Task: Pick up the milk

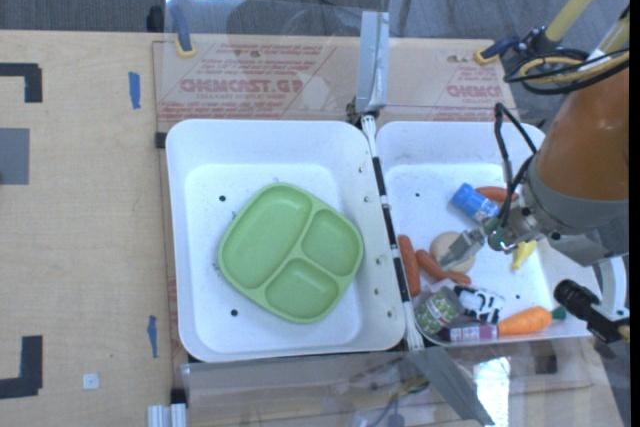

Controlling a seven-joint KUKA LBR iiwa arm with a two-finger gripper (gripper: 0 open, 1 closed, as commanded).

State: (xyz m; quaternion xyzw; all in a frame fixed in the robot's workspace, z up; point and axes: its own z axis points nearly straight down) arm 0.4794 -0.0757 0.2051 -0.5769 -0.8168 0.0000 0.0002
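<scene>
Arm [590, 150] reaches in from the right over the right bin [430, 140], wrist angled down-left, gripper [480, 240] low above a tan round item [446, 245]. Fingers' state: can't tell. Milk carton [478, 303], black & white cow print, lies at bin's front edge betw. a green-lidded jar [435, 313] & a carrot [525, 320]. Green divided plate [290, 252] sits in left bin [200, 155].

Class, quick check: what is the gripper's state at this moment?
Gripper: cannot be told; it is low in the right bin, above the milk.
</scene>
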